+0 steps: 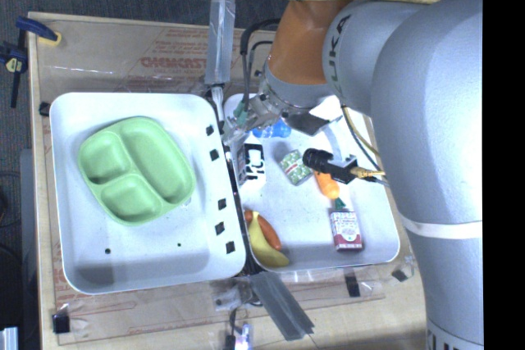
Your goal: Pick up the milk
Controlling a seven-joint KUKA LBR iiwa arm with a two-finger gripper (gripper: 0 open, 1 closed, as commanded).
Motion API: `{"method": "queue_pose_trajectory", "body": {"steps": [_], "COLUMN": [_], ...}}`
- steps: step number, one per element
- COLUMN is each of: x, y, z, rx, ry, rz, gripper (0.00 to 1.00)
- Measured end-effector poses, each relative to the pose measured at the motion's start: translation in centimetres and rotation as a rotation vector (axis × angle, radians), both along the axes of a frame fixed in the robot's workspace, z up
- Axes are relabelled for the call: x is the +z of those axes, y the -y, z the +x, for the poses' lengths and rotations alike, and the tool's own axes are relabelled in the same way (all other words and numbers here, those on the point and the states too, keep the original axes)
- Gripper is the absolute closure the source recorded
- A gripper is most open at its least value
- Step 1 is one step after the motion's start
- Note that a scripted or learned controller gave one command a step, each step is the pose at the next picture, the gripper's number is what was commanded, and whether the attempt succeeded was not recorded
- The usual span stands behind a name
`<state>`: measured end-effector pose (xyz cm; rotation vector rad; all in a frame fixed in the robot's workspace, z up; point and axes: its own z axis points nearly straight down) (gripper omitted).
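The milk [253,165] is a small white carton with black markings, lying at the left wall of the right bin [373,246]. My gripper [237,127] hangs just above and behind it, near the divide between the two bins, at the end of the grey arm with its orange band [305,45]. No object shows between the gripper and the carton, and the arm hides much of the bin's far end.
Right bin: a blue item [272,129] by the gripper, a green-and-white packet [293,166], an orange carrot [327,184], a red bottle [345,229], and a yellow-orange fruit [265,240] at the near left corner. A green divided plate [136,169] sits in the left bin [90,266].
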<state>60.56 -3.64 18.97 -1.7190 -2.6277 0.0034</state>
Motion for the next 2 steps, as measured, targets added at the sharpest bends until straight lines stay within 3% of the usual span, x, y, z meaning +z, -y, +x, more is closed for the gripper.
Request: {"method": "queue_pose_trajectory", "body": {"steps": [1, 2], "x": [-4.8, 0.1], "y": [4.3, 2.5], "z": [-1.8, -2.3], "rx": [0.031, 0.119], "ry": [0.005, 0.002], "rz": [0.000, 0.000], "gripper": [1.00, 1.00]}}
